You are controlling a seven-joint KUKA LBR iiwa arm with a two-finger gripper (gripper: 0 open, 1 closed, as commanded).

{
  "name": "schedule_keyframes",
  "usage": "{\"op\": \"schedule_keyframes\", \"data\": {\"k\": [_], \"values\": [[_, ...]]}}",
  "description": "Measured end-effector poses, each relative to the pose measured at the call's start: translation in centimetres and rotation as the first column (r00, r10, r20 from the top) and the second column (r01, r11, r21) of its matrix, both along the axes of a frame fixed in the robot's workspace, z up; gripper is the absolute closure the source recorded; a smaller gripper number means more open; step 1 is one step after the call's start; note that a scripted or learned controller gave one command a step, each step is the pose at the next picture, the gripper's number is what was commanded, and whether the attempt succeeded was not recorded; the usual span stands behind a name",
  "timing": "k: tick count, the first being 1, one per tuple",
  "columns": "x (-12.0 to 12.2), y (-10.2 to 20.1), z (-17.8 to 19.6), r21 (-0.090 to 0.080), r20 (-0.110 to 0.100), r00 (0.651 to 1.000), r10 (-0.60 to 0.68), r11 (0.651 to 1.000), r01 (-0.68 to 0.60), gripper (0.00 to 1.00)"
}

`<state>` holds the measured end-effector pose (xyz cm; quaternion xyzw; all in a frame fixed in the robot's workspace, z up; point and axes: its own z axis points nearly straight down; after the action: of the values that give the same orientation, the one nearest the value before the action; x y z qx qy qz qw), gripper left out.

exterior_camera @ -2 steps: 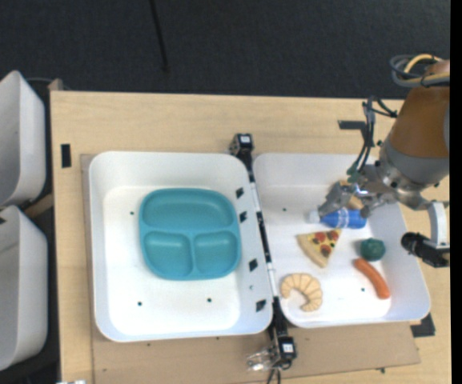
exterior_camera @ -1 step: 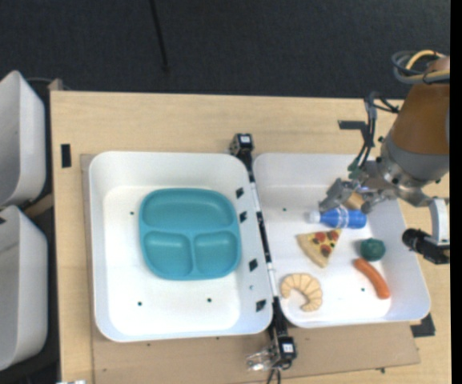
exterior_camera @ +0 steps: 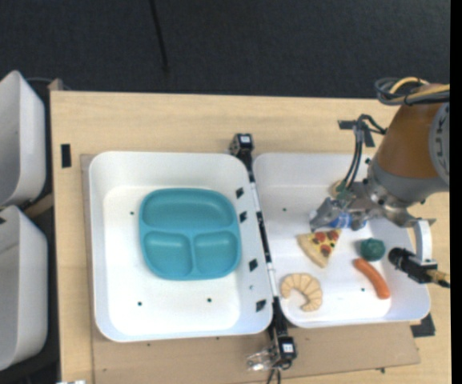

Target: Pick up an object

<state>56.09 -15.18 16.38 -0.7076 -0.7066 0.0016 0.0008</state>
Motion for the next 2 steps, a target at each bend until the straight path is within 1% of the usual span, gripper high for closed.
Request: {"op": "schedule_keyframes", "data": {"k": [1, 2], "values": [[0.47, -0.55, -5.99, -0.001, 0.005, 1.0, -0.002, 1.0, 0.002, 0.0], [0.76, -0.61, -5.9, 0.002, 0.01, 1.0, -0.004, 1.0, 0.004, 0.0]]}}
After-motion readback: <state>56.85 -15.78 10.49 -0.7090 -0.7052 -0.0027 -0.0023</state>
